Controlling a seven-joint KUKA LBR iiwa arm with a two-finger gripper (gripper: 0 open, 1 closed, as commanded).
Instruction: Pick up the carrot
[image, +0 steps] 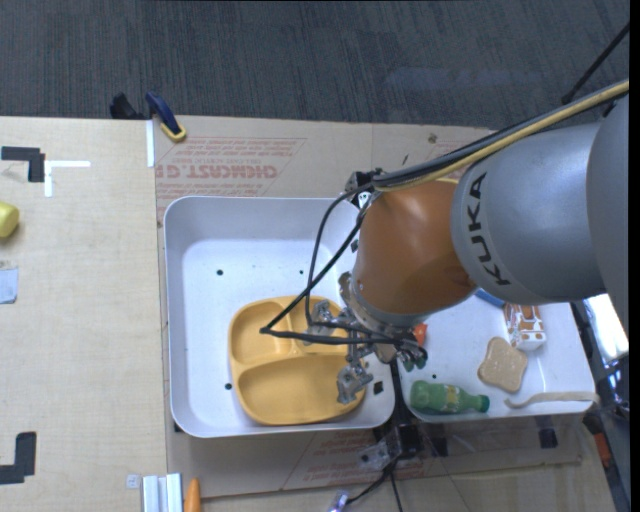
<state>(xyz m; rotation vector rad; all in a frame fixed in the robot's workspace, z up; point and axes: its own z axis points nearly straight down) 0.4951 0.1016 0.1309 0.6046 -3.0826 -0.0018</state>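
A small orange-red piece (419, 331), possibly the carrot, peeks out from under the arm's orange band at the left side of the right bin; most of it is hidden. My gripper (352, 378) hangs low over the right end of the yellow divided plate (275, 385) in the left bin (200, 300), left of and below that orange piece. Cables and the wrist block the view of the gripper's tip.
The right bin holds a green bottle (449, 398), a bread slice (502, 365), a small white-and-orange item (525, 326) and a pale strip (550, 400). A yellow object (6, 220) lies on the bench at far left. A blue clamp (165, 116) sits behind the bins.
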